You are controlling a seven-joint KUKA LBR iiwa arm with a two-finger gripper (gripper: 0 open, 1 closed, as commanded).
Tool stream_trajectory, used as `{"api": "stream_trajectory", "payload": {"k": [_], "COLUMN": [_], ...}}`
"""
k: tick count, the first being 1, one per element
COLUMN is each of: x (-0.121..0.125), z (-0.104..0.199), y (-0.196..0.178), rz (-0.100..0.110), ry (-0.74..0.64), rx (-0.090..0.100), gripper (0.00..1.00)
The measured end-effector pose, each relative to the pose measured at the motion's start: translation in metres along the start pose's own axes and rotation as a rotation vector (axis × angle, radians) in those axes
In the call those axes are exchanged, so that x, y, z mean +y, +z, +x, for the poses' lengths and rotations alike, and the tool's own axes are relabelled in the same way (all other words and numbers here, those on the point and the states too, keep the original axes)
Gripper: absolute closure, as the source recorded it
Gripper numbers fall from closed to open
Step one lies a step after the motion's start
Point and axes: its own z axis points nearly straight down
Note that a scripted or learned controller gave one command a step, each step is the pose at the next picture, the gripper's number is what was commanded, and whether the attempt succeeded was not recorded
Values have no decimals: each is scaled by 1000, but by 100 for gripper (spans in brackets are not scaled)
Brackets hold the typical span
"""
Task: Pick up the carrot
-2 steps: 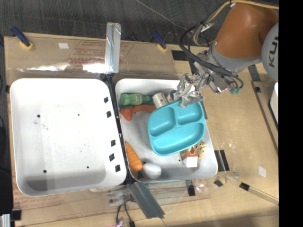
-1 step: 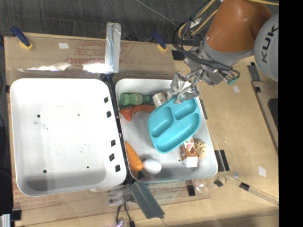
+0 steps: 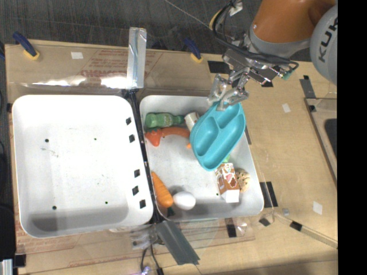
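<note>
The carrot [image 3: 162,191] is orange and lies along the left wall of the right bin [image 3: 257,195], near its front corner, with a white egg [image 3: 184,200] touching its lower end. My gripper [image 3: 229,96] hangs over the bin's far right corner, well away from the carrot. Its fingers pinch the top rim of a teal divided tray [image 3: 217,135], which hangs tilted above the bin floor.
A green toy [image 3: 163,120] and an orange-red toy [image 3: 164,135] lie by the right bin's far left wall. A small printed carton [image 3: 229,183] stands at the front right. The left bin [image 3: 69,153] sits beside it. A silver post [image 3: 136,59] rises behind the divider.
</note>
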Motion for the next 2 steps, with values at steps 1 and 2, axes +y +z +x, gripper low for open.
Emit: {"api": "stream_trajectory", "payload": {"k": [1,2], "x": [-24,-24], "z": [25,20], "y": [20,21], "rz": [3,10], "ry": [-215,-565], "rx": [-21,-28], "gripper": [100,100]}}
